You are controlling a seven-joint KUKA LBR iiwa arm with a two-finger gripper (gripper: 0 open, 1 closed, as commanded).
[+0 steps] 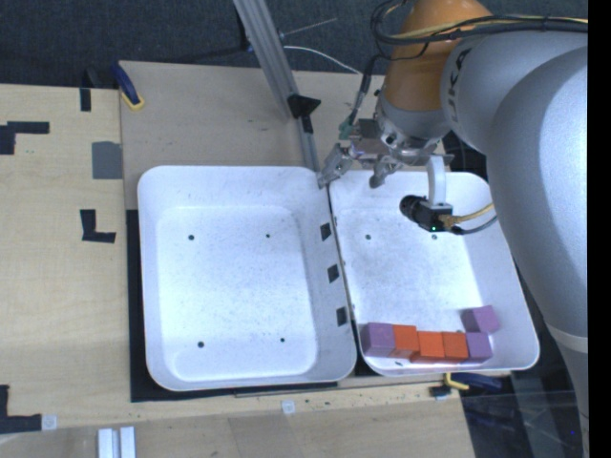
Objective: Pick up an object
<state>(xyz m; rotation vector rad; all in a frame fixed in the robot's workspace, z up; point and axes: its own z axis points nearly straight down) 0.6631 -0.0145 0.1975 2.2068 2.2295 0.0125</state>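
Along the front wall of the right bin (496, 246) lies a row of blocks: a purple block (380, 338) at the left, orange blocks (430, 343) in the middle, and two more purple blocks (480, 320) at the right end. My gripper (353, 174) hangs over the bin's far left corner, near the divider between the two bins and well away from the blocks. Its fingers are spread open with nothing between them.
The left bin (158, 256) lies beside the right one. A slanted metal rail (272, 55) runs down to the bins' far edge, just left of the gripper. The grey arm (544, 113) covers the right side. A black cable fitting (423, 213) hangs over the right bin.
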